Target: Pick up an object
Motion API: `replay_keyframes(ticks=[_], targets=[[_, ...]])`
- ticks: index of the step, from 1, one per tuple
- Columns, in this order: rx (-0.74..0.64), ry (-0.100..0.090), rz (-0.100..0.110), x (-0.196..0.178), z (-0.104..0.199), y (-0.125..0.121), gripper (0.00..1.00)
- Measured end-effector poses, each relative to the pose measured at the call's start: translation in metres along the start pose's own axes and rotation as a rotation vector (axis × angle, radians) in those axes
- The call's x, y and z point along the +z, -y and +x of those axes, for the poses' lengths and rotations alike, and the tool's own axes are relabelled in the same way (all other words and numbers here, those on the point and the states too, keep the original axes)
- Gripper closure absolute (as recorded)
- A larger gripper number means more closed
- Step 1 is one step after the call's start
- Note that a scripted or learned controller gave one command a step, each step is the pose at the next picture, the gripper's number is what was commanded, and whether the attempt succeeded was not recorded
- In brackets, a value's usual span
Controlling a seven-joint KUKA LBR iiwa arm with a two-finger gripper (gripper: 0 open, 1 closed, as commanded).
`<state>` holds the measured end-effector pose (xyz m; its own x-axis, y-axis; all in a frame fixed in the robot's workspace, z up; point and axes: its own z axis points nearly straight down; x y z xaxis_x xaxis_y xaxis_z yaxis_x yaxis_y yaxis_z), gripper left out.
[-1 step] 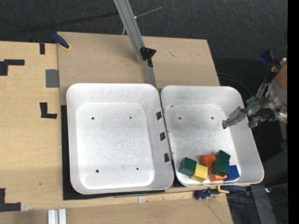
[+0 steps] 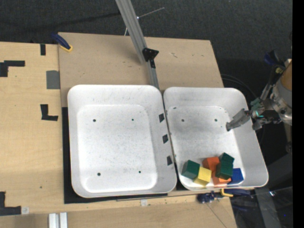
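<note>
A cluster of small blocks lies in the near corner of the right bin (image 2: pixel 190 103): a green block (image 2: pixel 191 168), a yellow block (image 2: pixel 204 175), an orange block (image 2: pixel 211 164), a dark green block (image 2: pixel 227 164) and a blue block (image 2: pixel 237 175). My gripper (image 2: pixel 247 121) hangs over the right bin's right rim, well above and behind the cluster. It is open, one grey finger (image 2: pixel 236 120) splayed out to the left. Nothing sits between the fingers.
The left bin (image 2: pixel 114 99) stands beside the right one, their rims touching in the middle. A slanted metal rail (image 2: pixel 135 25) with a black clamp crosses the bench behind the bins. The bench's edge runs just right of the right bin.
</note>
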<state>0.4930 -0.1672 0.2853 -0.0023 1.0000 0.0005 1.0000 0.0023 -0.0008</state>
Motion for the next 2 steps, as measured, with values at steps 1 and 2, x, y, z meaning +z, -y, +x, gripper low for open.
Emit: replay_keyframes(ticks=[1, 2], targets=[[0.002, -0.001, 0.007, 0.063, -0.004, 0.001, 0.0], [0.002, -0.002, 0.008, 0.128, -0.003, 0.005, 0.0]])
